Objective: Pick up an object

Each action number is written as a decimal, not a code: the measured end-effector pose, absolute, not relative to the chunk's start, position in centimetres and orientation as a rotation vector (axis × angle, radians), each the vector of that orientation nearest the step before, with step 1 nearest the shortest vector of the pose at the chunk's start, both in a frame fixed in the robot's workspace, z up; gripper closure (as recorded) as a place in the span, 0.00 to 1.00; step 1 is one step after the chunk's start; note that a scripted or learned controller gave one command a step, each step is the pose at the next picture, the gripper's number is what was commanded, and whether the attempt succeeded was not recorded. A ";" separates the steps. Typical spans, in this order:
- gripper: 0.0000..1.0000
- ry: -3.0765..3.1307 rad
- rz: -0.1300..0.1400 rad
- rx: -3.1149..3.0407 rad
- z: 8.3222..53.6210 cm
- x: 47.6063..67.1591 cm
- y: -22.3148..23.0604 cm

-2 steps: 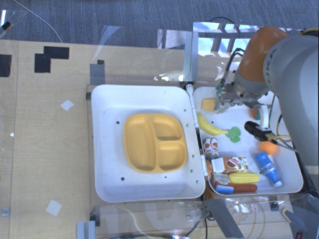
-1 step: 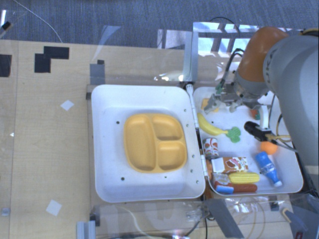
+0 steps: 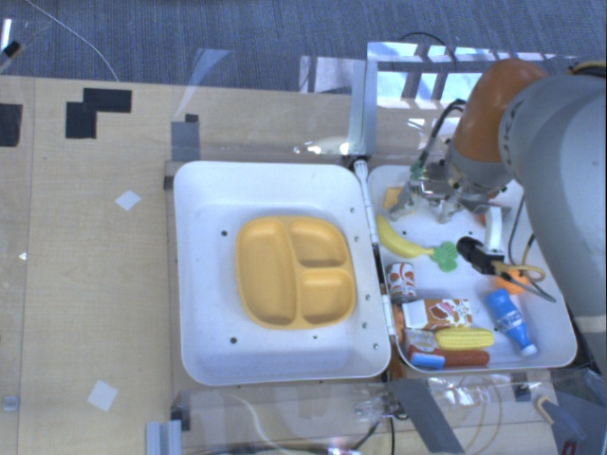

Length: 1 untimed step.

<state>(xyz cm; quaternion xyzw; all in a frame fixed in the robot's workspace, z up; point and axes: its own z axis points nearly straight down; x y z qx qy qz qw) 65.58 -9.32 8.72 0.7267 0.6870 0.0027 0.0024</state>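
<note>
My gripper hangs over the far part of the right bin, its fingers spread and nothing between them. Just below it a yellow banana lies by the bin's left wall, with a small green toy at its right end. Further toward the front are a small can, a printed box, a corn cob, a red sausage and a blue bottle. My grey arm with its orange band covers the bin's far right corner.
The left bin holds a yellow divided plate in its middle. A metal divider runs between the two bins. The wooden bench stretches away to the left.
</note>
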 end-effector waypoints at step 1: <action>1.00 2.156 0.018 2.266 10.2 65.9 -9.3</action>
